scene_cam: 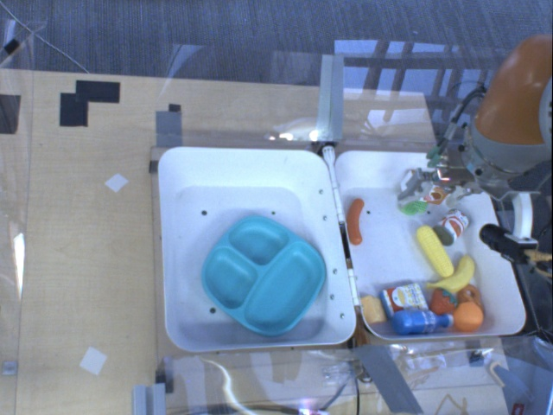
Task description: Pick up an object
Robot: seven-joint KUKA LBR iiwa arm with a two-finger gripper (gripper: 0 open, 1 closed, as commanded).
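I'm using the blue divided plate (263,273) as my ref point. It's smooth plastic w/ three compartments, sitting in the left white bin (186,232).

Right of it, across the divider in the right bin (371,180): a skinny red-orange hot dog (355,221), looks like glossy toy plastic. Further right and nearer me there's a small carton w/ a red label (404,297); I can't read any text on it at this res. A blue bottle (419,322) lies on its side just below that. Then a yellow corn cob (434,250), a curved banana (459,276), a tomato-ish red thing (444,302) and an orange (467,316), all bunched together.

The gripper (425,187) sits far right of the plate, towards the bin's back, over some green/red item (423,202). Fingers are too blurry; I can't tell if they're wide, narrow or holding anything.
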